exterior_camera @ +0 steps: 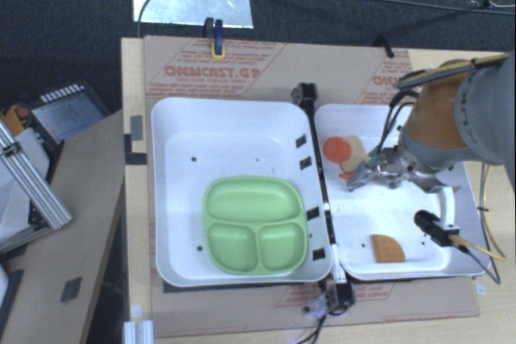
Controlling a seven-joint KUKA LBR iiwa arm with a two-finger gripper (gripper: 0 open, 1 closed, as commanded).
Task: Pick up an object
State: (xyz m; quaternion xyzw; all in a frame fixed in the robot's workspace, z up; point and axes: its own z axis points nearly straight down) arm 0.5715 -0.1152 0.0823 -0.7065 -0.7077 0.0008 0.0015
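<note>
An orange-red disc [338, 148] lies at the far left of the right bin [403, 260], with a tan piece [352, 159] touching its right side. The end effector [360, 177] hangs just near of them; whether it is apart or together I cannot tell. A brown wedge [388, 249] lies near the bin's front. The left bin [177, 165] holds a green tray [254, 223]. Both bins rest on a cardboard-covered surface [266, 68], dark carpet [64, 4] beyond.

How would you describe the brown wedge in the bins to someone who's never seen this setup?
Start at the right-hand white bin, the one the arm reaches into. Look at its near edge: the brown wedge lies flat there, apart from everything else. It is tan-brown with one rounded side, unlike the round orange-red piece at the far end by the gripper.
</note>
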